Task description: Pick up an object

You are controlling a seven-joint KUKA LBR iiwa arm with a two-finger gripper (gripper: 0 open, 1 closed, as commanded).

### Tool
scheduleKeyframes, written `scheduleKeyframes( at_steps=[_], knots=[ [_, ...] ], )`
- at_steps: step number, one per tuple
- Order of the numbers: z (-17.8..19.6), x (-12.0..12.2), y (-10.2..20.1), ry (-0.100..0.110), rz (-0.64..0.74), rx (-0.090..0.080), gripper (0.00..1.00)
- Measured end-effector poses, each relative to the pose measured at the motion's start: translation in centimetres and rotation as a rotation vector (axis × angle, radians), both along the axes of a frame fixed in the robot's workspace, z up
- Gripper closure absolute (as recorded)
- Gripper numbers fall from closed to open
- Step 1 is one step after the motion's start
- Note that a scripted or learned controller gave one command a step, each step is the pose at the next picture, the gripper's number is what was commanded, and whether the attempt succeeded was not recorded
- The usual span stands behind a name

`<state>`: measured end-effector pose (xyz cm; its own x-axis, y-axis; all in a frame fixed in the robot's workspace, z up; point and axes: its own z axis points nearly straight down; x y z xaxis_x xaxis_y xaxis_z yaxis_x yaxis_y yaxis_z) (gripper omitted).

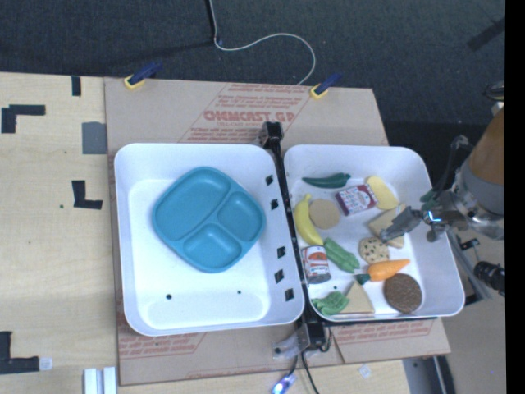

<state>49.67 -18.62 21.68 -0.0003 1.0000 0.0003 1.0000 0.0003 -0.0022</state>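
Two white bins sit side by side on the surface [49,245], on a sheet of brown cardboard [246,113]. The tool [395,228] hangs over the right bin [414,164], entering from its right rim, angled down and leftward; whether its tips are spread or pressed together cannot be told.

The right bin holds the toy foods, one of each as far as can be counted. Just under the tool's tip lies a pale wedge [383,221], with a speckled cookie [372,248] just below and left of the tip. Below the tool lie an orange carrot [385,269] and a round brown patty [403,292]. Up and left of the tool are a yellow lemon-like piece [381,191], a small purple-and-white packet [354,199], a tan disc [325,214] and a dark green pepper [326,180]. Further left lie a banana [306,222], a green pod [340,254] and a small can [317,263]. Low and left are a tan wedge [358,300] and a leafy green piece [330,304].

Well left of the tool, the left bin [131,220] holds one blue divided plate [209,218]. Two yellow-and-blue clamps [141,74] grip the cardboard's far edge, and a white cable [271,43] loops beyond it.
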Motion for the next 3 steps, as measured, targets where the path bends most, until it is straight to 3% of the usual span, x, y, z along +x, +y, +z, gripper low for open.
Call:
scheduleKeyframes(
  at_steps=[1, 2, 3],
  knots=[
    [1.0, 0.0, 0.1, 0.000, 0.001, 0.000, 1.00],
    [-1.9, 0.9, 5.6, 0.002, 0.005, 0.002, 1.00],
    [6.2, 2.9, 16.6, -0.010, 0.015, 0.003, 1.00]
  ],
)
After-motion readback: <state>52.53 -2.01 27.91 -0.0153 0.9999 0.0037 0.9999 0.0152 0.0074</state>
